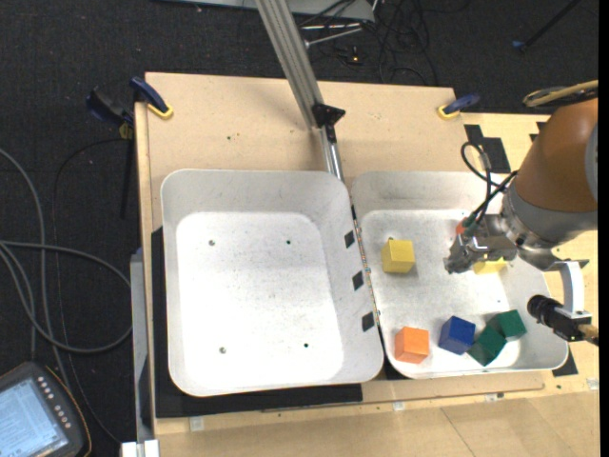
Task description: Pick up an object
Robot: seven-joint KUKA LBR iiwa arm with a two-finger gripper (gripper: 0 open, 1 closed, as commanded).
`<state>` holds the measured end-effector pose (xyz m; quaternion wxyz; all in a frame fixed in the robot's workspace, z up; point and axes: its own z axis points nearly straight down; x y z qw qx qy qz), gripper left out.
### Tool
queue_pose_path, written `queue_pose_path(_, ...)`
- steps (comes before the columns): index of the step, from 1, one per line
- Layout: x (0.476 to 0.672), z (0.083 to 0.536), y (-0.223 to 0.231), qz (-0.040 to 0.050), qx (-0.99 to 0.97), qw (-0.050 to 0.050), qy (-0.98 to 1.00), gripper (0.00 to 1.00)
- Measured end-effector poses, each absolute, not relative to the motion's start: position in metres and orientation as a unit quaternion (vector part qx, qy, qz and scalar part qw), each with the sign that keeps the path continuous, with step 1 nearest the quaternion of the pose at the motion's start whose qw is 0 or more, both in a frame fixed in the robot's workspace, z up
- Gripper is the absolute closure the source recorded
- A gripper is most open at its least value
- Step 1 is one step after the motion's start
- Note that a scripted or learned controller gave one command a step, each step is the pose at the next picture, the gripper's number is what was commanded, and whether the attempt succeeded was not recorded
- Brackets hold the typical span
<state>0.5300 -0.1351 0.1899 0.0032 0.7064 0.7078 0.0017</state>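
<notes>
Far left of the pincer (463, 258), a screen (29, 415) sits at the lower corner of the view, with black cables (38, 284) looping over the dark floor. Next comes the desk (238, 127), carrying blue-and-yellow clamps (152, 98) at its back corners. The left bin (252, 279) lies well left of the pincer, its floor only speckled. A grey pole (290, 50) slants down from the top to the seam between the bins, behind and to the left of the pincer.

In the right bin (419, 198), a yellow cube (399, 255) sits just left of the pincer, apart from it. Nearer the camera and to the left lies an orange cube (412, 344); a blue cube (458, 334) rests almost straight in front of the pincer. The pincer hangs low over the bin floor; whether its tips are apart or together cannot be told. A second yellow piece (492, 267) peeps out just right of it, partly hidden by the wrist. Two green cubes (499, 336) touch each other in front and to the right. The arm (561, 169) fills the right, covering that side of the bin.
</notes>
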Motion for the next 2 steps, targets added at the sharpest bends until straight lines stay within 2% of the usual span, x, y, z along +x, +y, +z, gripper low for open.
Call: queue_pose_path(2, 0.531, 0.290, -0.145, 0.0016, 0.706, 0.004, 0.708, 1.00)
